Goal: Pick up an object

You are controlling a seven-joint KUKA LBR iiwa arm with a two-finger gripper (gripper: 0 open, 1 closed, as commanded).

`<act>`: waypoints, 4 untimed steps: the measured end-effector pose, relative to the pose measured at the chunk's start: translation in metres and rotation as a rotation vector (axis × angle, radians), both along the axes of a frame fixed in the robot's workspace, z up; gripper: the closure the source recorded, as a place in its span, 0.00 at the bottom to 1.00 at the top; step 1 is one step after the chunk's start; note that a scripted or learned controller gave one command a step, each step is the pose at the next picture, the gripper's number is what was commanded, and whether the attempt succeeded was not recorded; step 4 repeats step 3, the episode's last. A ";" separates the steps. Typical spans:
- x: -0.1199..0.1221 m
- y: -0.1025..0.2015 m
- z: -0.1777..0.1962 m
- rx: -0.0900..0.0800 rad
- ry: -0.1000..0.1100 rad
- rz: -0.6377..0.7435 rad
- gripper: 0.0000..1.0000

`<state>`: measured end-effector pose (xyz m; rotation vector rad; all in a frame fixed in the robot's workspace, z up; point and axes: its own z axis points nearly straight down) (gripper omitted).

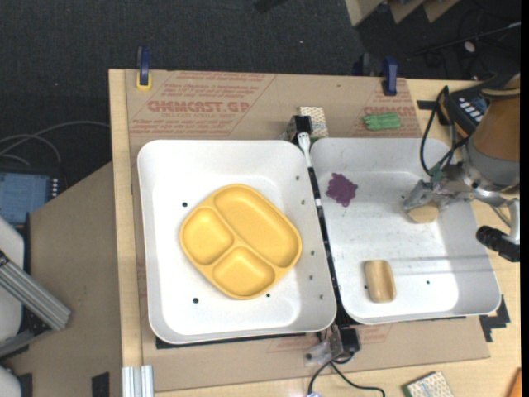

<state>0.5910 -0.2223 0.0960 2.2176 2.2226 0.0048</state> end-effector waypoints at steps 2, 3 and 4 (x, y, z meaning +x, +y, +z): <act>-0.085 0.117 -0.011 -0.001 0.001 0.001 1.00; -0.027 0.198 0.095 -0.001 -0.011 0.007 1.00; -0.027 0.198 0.095 -0.001 -0.011 0.007 1.00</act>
